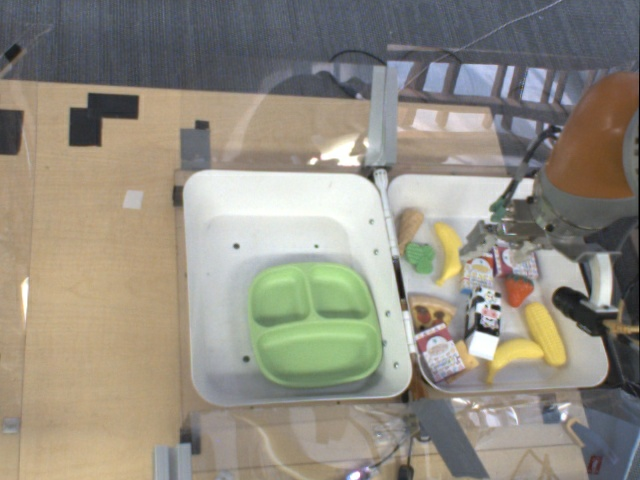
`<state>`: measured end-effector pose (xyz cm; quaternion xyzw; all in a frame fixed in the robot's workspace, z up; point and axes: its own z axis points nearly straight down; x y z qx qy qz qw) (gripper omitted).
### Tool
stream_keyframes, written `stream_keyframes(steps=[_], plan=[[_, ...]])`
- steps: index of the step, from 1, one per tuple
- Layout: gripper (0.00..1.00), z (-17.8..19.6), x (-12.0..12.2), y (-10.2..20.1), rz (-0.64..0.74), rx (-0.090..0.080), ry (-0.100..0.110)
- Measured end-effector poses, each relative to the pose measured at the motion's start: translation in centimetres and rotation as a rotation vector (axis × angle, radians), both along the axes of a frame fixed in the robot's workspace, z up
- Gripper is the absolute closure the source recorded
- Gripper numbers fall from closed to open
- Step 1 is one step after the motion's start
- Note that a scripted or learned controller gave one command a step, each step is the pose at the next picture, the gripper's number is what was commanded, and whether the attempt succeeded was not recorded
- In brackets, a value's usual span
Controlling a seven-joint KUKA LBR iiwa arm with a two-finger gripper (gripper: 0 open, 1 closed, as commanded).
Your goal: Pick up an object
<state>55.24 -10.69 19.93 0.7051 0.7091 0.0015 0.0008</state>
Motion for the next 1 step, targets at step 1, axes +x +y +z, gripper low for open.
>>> stream_keyframes(steps=[1], plan=[[0.00, -9.67, 2.01, -2.61, 0.049, -0.005, -0.019]])
